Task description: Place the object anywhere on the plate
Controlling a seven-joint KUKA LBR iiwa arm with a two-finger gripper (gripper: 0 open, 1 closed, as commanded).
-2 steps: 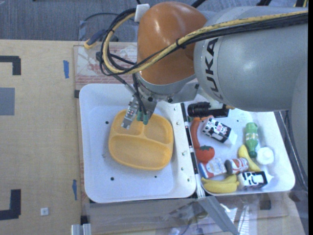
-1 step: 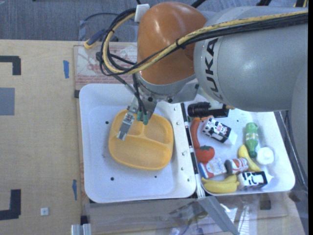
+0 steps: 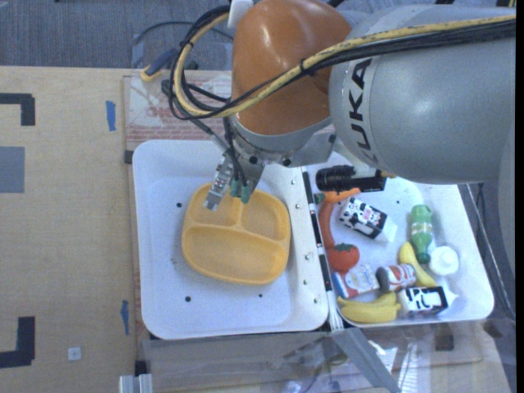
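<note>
A yellow divided plate (image 3: 237, 240) lies in the left white bin (image 3: 155, 244). My gripper (image 3: 229, 191) hangs over the plate's far edge, just above its upper compartments. Its two fingers stand apart, a grey one (image 3: 218, 188) on the left and a green-tipped one (image 3: 241, 190) on the right, and I see nothing between them. The plate itself bears no object. The arm's orange band and grey body hide the far part of both bins.
The right bin (image 3: 475, 293) holds several small items: an orange carrot-like piece (image 3: 326, 218), a red tomato (image 3: 345, 256), a black-and-white box (image 3: 363, 217), a green bottle (image 3: 421, 229), two bananas (image 3: 368, 309) and a can (image 3: 378, 280). Wooden benchtop (image 3: 65, 219) lies to the left.
</note>
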